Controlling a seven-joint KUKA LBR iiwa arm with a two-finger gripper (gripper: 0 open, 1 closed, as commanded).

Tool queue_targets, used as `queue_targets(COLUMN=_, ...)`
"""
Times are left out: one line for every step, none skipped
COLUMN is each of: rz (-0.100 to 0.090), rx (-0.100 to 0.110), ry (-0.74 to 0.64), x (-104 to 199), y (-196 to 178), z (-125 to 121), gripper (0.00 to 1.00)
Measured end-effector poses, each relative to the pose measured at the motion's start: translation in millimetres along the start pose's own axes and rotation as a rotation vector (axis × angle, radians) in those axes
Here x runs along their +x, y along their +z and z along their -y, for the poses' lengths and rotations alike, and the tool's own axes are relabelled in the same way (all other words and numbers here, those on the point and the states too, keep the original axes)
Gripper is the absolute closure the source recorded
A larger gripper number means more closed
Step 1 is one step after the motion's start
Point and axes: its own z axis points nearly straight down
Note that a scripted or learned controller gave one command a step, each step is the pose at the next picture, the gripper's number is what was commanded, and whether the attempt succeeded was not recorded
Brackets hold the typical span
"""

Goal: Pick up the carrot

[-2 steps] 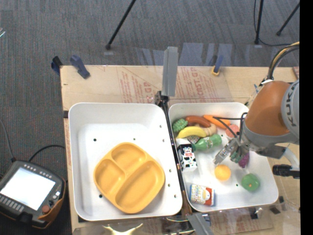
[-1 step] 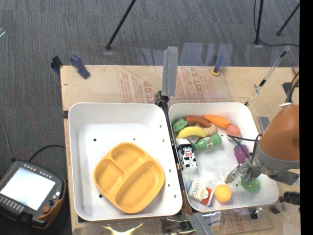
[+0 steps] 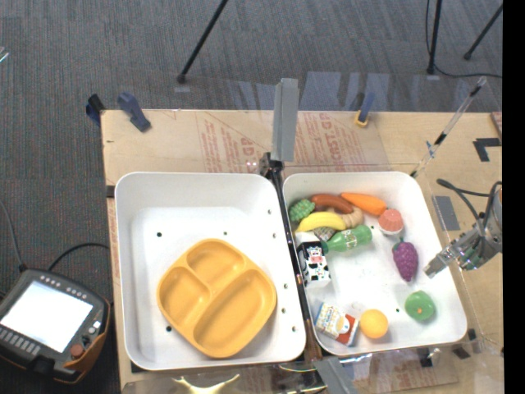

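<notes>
Left bin [image 3: 131, 220] holds yellow divided plate [image 3: 216, 297]. Right bin [image 3: 447, 302] holds toy food; carrot [image 3: 363, 203] lies at its far edge beside sausage [image 3: 331, 203]. Gripper [image 3: 449, 258] at right rim, jaw state unclear.

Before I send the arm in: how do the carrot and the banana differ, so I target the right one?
The carrot is orange and tapers to a point; the banana is yellow and curved. The carrot lies nearer the right bin's far wall, the banana below and left of it, closer to the divider. Both are long, lie flat, and sit in the same cluster.
</notes>
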Motion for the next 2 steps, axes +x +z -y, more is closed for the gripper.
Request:
queue_targets(rz=0.002, rx=-0.002, ry=-0.07, x=-7, y=-142, z=3, gripper=1.0)
queue_targets(rz=-0.001, rx=0.001, ry=-0.195, x=-9, y=-237, z=3, gripper=1.0)
